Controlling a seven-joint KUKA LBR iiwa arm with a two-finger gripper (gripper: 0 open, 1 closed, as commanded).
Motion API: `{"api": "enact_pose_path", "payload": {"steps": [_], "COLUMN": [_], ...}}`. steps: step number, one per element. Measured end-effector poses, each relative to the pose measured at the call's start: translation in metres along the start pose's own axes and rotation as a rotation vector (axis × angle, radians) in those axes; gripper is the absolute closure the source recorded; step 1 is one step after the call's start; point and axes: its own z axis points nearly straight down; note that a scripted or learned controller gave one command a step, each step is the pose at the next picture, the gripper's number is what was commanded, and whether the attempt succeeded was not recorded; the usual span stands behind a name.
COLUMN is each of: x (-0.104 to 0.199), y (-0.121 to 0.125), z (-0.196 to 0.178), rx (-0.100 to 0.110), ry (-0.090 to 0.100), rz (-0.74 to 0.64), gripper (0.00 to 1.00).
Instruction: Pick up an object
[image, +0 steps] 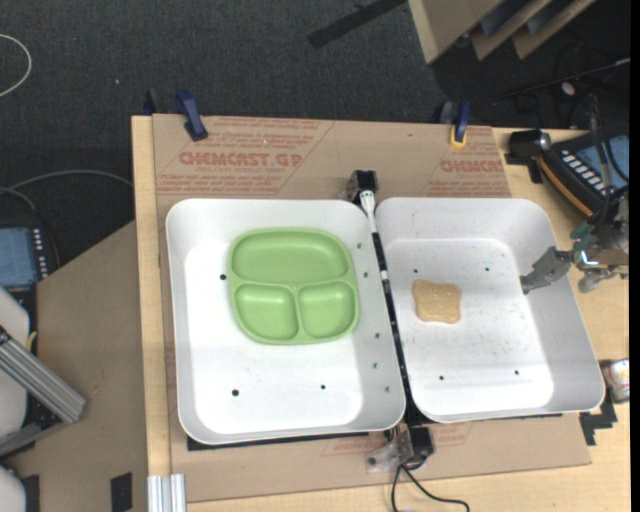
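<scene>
Green divided plate (293, 285) mid left bin (200, 360), tan bread slice (437, 302) lying apart in right bin (500, 385) with bare floor around it, gripper (556, 266) at right rim, finger spread unclear

Green tray (293, 285), tan sponge (437, 301)

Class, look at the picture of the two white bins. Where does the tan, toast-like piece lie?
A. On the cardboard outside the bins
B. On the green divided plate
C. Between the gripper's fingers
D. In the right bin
D: the tan piece lies flat on the floor of the right bin, apart from the green divided plate in the left bin.
</scene>
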Motion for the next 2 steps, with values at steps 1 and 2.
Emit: {"api": "enact_pose_path", "payload": {"steps": [1, 2], "x": [0.018, -0.004], "y": [-0.022, 0.033], "z": [0.179, 0.172], "rx": [0.005, -0.006], "ry": [0.002, -0.003], "rz": [0.001, -0.001], "gripper": [0.0, 0.0]}}
